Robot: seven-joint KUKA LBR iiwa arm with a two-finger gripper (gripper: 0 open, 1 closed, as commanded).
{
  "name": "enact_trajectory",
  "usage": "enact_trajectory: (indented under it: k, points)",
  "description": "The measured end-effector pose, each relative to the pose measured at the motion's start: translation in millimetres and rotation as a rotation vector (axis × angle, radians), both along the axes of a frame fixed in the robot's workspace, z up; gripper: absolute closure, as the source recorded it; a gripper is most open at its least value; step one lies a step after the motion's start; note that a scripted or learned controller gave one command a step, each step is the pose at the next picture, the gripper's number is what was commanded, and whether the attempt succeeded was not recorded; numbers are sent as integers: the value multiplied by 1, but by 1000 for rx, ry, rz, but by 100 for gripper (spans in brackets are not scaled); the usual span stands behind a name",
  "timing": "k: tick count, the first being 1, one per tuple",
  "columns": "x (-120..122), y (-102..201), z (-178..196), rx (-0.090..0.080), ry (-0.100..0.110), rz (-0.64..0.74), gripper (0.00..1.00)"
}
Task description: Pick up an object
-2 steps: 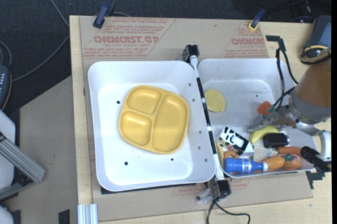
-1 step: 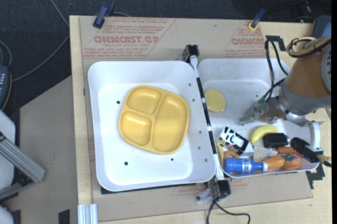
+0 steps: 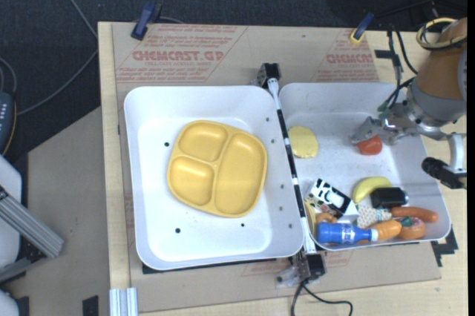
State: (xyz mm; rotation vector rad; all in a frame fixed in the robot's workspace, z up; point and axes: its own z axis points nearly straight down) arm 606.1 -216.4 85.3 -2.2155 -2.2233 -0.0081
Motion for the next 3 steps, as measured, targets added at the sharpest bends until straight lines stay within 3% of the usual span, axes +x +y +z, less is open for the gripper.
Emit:
enact_trajectory:
  k: [1, 2, 3]
  points:
    - [0, -2, 10, -6, -1, 0, 100]
    - [34, 81, 86, -5, -3, 0, 100]
    - [17, 157, 99, -4, 3, -2, 100]
